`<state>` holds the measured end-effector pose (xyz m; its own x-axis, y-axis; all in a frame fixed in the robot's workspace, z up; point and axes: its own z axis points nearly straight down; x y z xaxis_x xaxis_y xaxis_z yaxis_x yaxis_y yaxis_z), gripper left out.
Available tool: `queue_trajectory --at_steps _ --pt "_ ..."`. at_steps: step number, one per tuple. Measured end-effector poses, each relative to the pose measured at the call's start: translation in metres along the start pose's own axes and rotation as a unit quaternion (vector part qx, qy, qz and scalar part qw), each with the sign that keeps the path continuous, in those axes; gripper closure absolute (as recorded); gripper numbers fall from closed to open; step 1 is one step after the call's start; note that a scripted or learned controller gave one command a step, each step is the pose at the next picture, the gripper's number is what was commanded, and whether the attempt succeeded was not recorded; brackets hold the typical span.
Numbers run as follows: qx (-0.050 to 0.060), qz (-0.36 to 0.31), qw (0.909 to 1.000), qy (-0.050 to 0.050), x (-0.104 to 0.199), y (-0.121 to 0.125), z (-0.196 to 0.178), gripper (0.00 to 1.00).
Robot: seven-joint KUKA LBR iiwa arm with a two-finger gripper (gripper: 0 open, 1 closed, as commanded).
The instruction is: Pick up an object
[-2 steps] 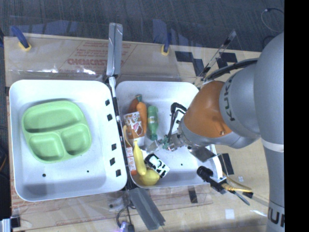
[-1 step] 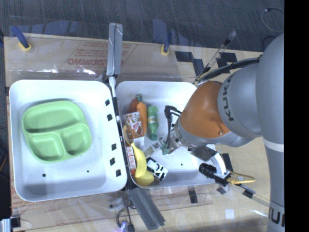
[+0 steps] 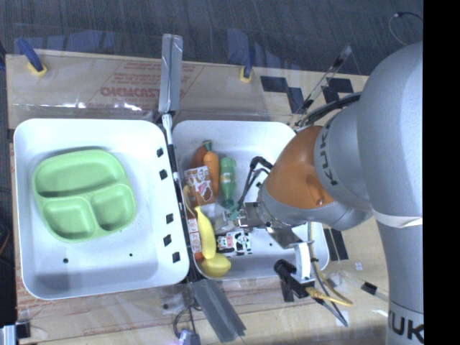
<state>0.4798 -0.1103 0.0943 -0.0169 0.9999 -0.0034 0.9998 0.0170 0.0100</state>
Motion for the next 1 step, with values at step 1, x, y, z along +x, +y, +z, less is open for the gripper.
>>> queue_trajectory --at_steps 1 --pt "0.002 -0.003 1.0 0.001 0.0011 -0.0002 -0.0086 1.0"
